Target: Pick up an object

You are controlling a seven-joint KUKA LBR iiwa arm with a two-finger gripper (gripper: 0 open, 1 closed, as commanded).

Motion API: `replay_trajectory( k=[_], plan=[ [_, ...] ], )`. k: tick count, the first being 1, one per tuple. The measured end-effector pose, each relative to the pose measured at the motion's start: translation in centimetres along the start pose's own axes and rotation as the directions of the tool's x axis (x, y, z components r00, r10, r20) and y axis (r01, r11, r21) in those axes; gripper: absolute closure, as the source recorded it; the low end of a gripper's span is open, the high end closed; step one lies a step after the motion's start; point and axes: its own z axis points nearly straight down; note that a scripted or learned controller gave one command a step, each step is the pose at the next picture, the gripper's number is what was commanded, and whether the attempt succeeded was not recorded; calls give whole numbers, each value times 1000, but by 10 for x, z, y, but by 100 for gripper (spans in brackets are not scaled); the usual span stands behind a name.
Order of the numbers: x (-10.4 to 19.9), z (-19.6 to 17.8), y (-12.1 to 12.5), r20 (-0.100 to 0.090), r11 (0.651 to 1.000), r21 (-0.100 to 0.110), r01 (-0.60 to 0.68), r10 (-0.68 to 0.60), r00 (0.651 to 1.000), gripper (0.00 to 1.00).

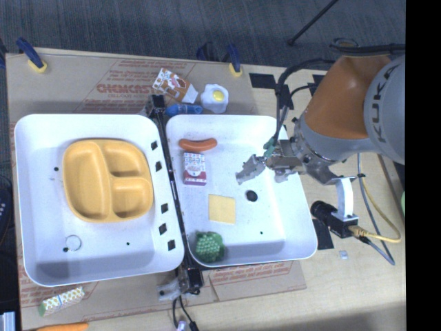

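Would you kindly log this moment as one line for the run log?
gripper: over right bin, nothing held | hot dog, red carton, cheese slice, broccoli: lying in right bin | yellow tray: left bin

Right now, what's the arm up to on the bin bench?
The KUKA arm reaches in from the right, its hand over the right bin, with nothing visibly between its fingers. In that bin lie a sausage, a small red carton, a cheese slice and a broccoli floret, all apart from the hand. The left bin holds a yellow divided tray.
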Motion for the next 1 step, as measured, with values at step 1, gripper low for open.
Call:
replay_trajectory(
  k=[1],
  plan=[
    [36, 163, 29, 0, 999, 0, -40, 40, 999, 0]
  ],
)
